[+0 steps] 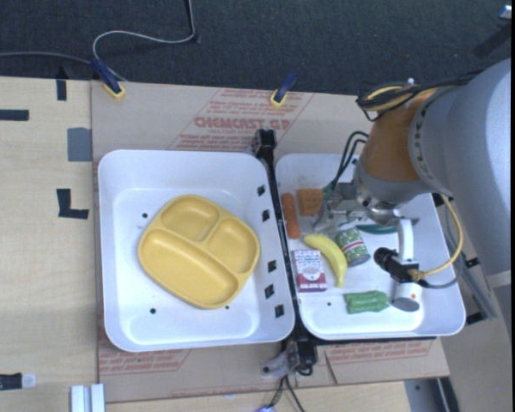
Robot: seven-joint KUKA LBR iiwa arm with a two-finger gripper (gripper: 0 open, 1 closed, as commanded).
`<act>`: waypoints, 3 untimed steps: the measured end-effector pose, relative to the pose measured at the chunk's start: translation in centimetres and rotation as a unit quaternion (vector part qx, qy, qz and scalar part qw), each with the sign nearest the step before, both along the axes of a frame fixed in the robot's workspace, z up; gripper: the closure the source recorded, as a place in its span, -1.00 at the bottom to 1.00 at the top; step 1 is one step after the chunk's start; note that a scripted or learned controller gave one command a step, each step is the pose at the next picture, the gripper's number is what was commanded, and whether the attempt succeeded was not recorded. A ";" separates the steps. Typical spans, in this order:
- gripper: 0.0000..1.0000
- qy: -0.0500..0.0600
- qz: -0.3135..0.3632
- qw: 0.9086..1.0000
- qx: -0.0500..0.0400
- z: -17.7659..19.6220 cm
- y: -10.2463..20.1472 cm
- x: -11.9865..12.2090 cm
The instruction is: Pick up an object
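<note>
The right bin (446, 316) holds several small items. A yellow banana (327, 255) lies near its middle, with a green-labelled can (354, 246) just to its right. A red and white box (308, 269) sits left of the banana. An orange stick (288, 215) and a brown block (310, 201) lie at the bin's far left. A green packet (365, 301) rests toward the front. My gripper (330, 216) hangs low over the bin's back left, just above the banana and can and beside the brown block. A teal item (379, 227) peeks out under the wrist.
The left bin (120, 316) contains a yellow divided plate (198, 250). A black divider clamp (264, 142) sits between the bins at the back. Yellow clips and a cable lie on the cardboard behind the bins.
</note>
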State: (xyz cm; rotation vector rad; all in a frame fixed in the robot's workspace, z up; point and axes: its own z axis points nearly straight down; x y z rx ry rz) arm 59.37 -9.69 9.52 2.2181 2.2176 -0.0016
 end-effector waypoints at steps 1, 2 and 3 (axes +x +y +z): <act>-1.00 0.000 0.000 1.000 0.000 0.0 0.0 0.0; 1.00 0.001 0.001 1.000 0.000 0.9 0.1 0.0; -1.00 0.001 0.001 1.000 0.000 0.9 0.1 0.0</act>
